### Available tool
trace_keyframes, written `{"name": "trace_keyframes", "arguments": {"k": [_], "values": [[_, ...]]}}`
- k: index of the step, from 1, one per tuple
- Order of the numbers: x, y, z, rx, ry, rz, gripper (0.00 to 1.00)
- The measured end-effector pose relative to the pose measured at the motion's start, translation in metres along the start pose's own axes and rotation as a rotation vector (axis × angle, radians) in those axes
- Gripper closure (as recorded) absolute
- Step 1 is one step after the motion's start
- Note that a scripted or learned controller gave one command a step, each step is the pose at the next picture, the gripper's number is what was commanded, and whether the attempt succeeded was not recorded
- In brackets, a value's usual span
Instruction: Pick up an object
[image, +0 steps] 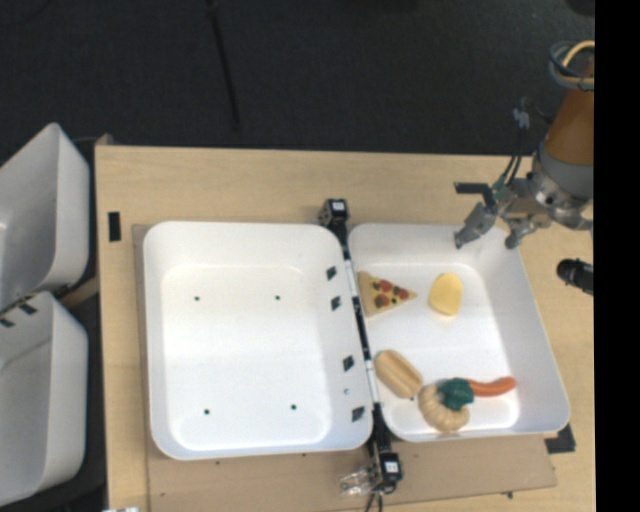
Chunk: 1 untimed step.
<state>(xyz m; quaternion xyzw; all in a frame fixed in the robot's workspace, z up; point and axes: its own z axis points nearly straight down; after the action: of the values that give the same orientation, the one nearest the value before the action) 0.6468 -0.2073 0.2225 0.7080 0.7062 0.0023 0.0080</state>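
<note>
**Arm at the far right corner, toys lying in the right bin**

Much of the arm is cut off at the right side of the view — what shows is the orange band and the grey wrist. The gripper (495, 228) hangs over the far right corner of the right bin (530, 330), its two fingers spread apart with nothing between them.

The objects all lie in the right bin. A pizza slice toy (383, 293) sits against the divider side, with a yellow rounded piece (446, 294) just beside it toward the right. Nearer the front edge lie a tan bun-like piece (399, 373), a pale round piece (441, 411) and a carrot (483, 388) with a green top; the green top overlaps the pale piece, so where one ends is hard to make out.

The left bin (160, 330) shows four small dark dots on its floor. Black clips run along the seam between the bins. Two white shapes (35, 300) stand off the bench at left, partly cut off. No writing can be read.
</note>
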Motion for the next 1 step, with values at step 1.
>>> {"name": "trace_keyframes", "arguments": {"k": [1], "values": [[0.0926, -0.0093, 0.0950, 0.016, 0.008, -0.007, 0.00]]}}
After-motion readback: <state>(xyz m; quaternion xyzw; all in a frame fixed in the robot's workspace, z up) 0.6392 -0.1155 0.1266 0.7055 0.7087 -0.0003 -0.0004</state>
